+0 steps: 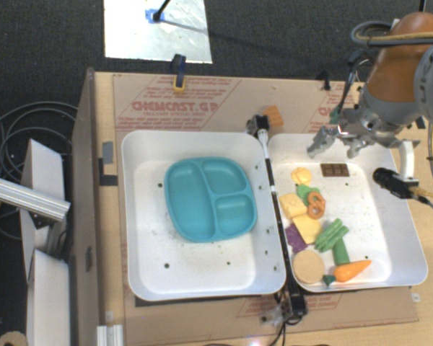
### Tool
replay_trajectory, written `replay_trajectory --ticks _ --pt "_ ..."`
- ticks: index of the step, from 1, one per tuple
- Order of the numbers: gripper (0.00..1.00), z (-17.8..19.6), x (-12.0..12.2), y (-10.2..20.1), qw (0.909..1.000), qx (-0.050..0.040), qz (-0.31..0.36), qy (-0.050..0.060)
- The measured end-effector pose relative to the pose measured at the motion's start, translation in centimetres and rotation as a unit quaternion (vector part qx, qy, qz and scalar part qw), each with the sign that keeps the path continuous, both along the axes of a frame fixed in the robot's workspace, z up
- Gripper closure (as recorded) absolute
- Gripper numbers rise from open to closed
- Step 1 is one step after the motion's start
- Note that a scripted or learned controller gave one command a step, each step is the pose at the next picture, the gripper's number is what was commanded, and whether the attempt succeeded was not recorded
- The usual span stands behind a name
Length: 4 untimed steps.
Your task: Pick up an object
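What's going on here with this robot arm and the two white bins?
A grey arm with an orange band reaches in over the right white bin, its hand hovering above the bin's far end with nothing seen between its fingers. Below it lies a pile of toy food: a brown chocolate bar, yellow cheese pieces, green beans and an orange carrot. The left white bin holds a teal divided plate. Nothing is picked up yet.

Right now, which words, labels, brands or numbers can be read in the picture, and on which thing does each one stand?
"CHEMCAST GP": red print on the brown protective sheet under the two bins, left of the middle; the last letters are uncertain.
The same red print repeats at the sheet's right, near the end effector, cut off and unreadable.
Smaller red lines around it: too blurred to read.
Bins, teal plate, toy food: no text.
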<state>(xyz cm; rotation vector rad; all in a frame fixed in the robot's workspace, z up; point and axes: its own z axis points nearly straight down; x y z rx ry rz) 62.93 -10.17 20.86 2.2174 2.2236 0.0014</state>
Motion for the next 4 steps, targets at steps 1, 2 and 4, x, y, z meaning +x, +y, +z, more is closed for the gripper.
replay_trajectory --ticks 1,2,4 --pt "0.00 -11.2 0.5 -0.3 1.0000 0.0006 -0.001 0.004" --pt "0.00 -12.1 -1.1 1.4 1.0000 0.0005 0.001 0.002" --pt "0.00 -10.9 -0.9 1.3 1.0000 0.0003 0.000 -0.001"
